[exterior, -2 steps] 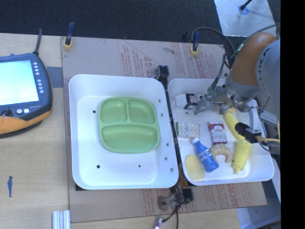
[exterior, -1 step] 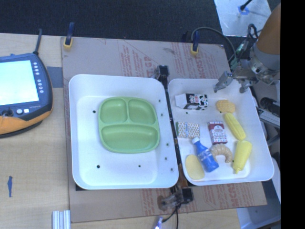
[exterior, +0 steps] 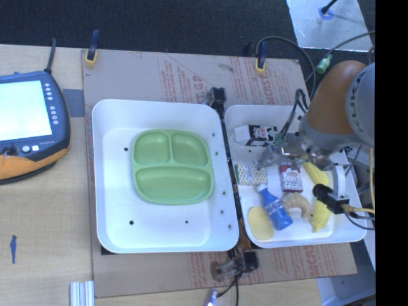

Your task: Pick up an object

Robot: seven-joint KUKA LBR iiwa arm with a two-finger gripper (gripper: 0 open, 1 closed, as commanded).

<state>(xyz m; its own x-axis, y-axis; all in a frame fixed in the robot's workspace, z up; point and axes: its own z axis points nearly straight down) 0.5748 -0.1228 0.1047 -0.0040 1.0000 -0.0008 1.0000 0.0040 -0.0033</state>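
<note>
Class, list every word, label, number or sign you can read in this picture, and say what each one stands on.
Nothing here can be read for certain.
Cardboard sheet: red printed lettering in slanted rows, too blurred to read.
White and black packet: dark marks, too small to read.
Red and white box: print, illegible.
Blue bottle: no label legible.
Handheld pendant: screen blank white, button markings too small.

A pale wooden bench [exterior: 38,228] fills the lower left of the frame, and a brown cardboard sheet with faint red print [exterior: 185,75] lies over its middle. Two yellow-and-blue clamps [exterior: 92,51] pin the sheet's upper edge. Beyond the bench, along the top of the frame, runs dark carpeted floor [exterior: 159,8], with a pale grey square patch [exterior: 322,14] at upper right. A grey-and-orange touchscreen pendant [exterior: 29,123] rests at the left edge, its screen glowing white.
</note>
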